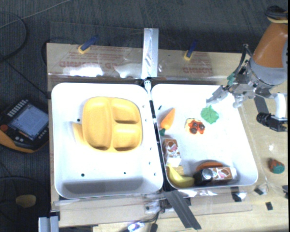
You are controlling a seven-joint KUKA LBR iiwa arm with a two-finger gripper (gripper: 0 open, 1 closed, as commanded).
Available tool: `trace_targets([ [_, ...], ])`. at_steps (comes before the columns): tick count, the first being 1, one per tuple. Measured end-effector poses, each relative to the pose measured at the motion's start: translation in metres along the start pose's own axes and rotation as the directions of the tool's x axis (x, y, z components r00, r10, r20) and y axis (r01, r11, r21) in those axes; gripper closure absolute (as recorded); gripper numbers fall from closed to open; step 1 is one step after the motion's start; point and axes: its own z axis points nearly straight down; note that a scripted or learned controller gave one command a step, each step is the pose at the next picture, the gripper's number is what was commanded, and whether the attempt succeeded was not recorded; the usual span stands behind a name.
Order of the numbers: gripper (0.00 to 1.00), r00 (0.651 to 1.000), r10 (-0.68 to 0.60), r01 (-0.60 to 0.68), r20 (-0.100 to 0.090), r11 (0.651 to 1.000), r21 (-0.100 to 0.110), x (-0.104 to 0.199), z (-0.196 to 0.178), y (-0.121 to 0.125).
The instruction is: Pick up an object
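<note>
The gripper (228, 94) is hovering over the right bin (241, 129) near its far right corner, fingers spread apart and holding nothing, with open white floor lying beneath it. A green leaf toy (210, 114) is lying just below the fingertips. The orange carrot (167, 118) is pointing away along the divider. No labels are reading clearly.
</note>
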Motion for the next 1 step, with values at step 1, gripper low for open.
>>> trace_targets([
  [1, 0.0, 0.99, -0.138, 0.138, 0.002, 0.99, -0.004, 0.0229, 0.1174, 0.0098],
])
